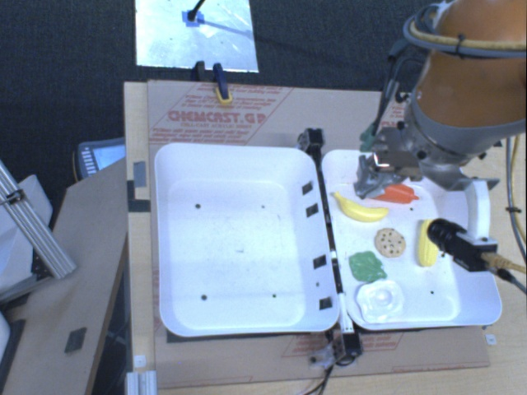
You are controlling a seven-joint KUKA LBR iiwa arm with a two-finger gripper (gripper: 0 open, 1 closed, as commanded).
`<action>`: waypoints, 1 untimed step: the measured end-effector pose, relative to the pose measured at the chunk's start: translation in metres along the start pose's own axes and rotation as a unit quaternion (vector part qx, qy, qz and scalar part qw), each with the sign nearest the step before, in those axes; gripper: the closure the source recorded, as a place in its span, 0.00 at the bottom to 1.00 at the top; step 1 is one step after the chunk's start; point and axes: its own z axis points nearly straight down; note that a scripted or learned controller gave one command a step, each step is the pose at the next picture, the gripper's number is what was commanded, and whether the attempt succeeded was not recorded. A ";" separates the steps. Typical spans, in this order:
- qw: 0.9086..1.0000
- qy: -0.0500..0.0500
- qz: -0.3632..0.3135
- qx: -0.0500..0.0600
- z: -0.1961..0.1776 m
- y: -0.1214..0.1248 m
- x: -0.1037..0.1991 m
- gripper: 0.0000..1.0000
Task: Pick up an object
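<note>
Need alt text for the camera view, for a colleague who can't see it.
The grey arm's gripper hangs low over the right white bin, beside an orange carrot-shaped toy and a yellow banana toy. A round cookie toy lies nearer the camera.

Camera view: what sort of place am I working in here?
Most likely a robotics lab test bench. Two white bins sit on a cardboard sheet, toy food such as a banana and cookie lies in the right one, and the claw hangs above it.
</note>
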 end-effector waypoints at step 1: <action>1.000 0.001 -0.001 -0.001 -0.097 -0.006 0.065 1.00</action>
